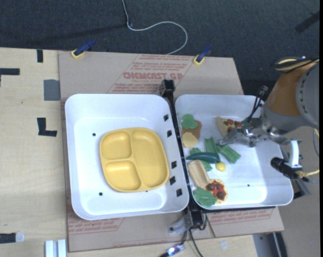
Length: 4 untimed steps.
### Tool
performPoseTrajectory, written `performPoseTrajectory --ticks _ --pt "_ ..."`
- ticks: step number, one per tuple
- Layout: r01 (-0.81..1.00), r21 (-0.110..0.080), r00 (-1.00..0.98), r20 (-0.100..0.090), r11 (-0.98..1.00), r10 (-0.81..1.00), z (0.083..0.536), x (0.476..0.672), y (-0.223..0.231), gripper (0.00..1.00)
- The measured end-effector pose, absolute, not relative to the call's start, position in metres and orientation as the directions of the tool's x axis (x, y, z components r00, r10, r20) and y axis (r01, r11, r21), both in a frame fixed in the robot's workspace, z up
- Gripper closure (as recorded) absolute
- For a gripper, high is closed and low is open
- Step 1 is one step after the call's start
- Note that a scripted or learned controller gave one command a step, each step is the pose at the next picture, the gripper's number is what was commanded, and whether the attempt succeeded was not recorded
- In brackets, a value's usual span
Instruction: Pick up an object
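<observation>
My claw (225, 141) sits low in the right bin (258, 194), at 3 o'clock from the yellow plate (133, 158); grip state I can't tell. Toy food (204, 165) clusters along that bin's 9 o'clock wall, likely my target.

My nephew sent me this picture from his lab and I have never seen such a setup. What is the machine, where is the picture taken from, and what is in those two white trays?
The camera sits above a bench and looks down at a slant. The grey machine with an orange band on the right is a robot arm; its gripper, a two-finger claw, reaches into the right white bin. I cannot tell whether it is open or closed, and nothing is clearly held. That bin holds small toy foods: a pizza slice, green pieces, and a hot dog among others. The left white bin holds a yellow divided plate. Both bins rest on a cardboard sheet.
</observation>
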<state>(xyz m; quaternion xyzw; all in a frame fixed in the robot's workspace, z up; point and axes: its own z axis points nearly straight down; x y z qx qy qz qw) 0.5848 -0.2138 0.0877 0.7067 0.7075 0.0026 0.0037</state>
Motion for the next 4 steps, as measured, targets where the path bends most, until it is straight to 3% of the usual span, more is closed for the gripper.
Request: performPoseTrajectory --ticks 1,4 --pt "1.0 0.009 -0.004 -0.002 0.004 1.0 0.098 0.585 -0.213 1.0" --pt "1.0 0.003 -0.002 -0.001 0.002 1.0 0.227 0.573 -0.208 1.0"
